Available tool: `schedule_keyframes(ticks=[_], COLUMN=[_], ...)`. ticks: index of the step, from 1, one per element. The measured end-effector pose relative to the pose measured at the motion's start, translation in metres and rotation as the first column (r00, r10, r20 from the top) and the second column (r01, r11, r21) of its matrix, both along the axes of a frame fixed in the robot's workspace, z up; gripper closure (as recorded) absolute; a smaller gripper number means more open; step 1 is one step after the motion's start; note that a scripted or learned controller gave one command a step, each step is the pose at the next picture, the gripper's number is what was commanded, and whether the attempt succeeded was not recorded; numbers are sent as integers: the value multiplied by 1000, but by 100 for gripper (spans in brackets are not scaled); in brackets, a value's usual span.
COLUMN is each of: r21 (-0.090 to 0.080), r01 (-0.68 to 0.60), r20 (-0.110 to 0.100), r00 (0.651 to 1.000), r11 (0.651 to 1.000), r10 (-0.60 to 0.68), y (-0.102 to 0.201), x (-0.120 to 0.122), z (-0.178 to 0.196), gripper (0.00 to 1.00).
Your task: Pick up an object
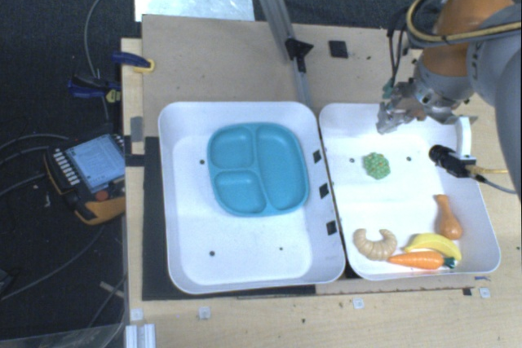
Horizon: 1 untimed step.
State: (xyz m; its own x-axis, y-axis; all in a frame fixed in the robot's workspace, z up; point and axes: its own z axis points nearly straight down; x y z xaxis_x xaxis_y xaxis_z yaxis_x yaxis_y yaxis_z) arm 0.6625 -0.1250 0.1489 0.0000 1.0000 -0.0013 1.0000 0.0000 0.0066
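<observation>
I see the pincer (391, 120) over the right bin's (347, 116) far edge; I cannot tell its opening. Nearest lies green broccoli (376, 165), apart and unobstructed. Croissant (374, 244), carrot (417, 260), banana (436, 244) crowd the near wall. Blue tray (257, 169) occupies the left bin (183, 175).

- A tan desk (220, 61) seen from above, slightly slanted.
- Two shallow white bins sit on it side by side, touching: the left bin (183, 257) and the right bin (342, 122).
- A small black square (338, 49) lies on the desk near its far edge.
</observation>
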Motion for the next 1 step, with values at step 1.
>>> schedule_keyframes(ticks=[1], r21=[0], r01=[-1], r20=[0], r00=[1000], r11=[1000], r10=[1], y=[2], x=[-6], z=[48], gripper=[100])
